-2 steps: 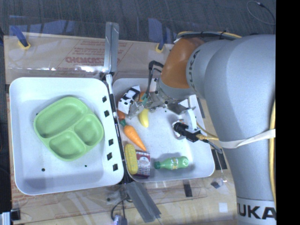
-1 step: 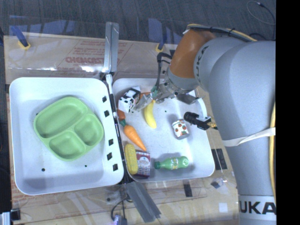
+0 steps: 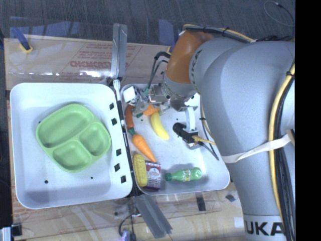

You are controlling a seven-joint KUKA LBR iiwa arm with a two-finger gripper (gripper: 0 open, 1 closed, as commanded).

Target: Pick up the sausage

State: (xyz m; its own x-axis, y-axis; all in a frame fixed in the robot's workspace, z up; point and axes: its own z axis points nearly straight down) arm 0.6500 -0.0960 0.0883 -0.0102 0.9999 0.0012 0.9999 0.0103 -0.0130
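Note:
The sausage (image 3: 129, 117) is a short red-brown piece lying along the left wall of the right bin (image 3: 216, 170), near its far end. My gripper (image 3: 144, 102) is low in the far left corner of that bin, just right of and above the sausage. A small orange piece (image 3: 150, 110) lies right under the gripper. The wrist hides the fingertips, and I see nothing clearly held between them.
In the right bin lie a banana (image 3: 159, 126), a carrot (image 3: 143, 145), a corn cob (image 3: 139, 169), a small dark red packet (image 3: 153, 176) and a green bottle (image 3: 184, 174). The left bin (image 3: 25, 185) holds a green divided plate (image 3: 73, 137). The arm covers the right bin's far right side.

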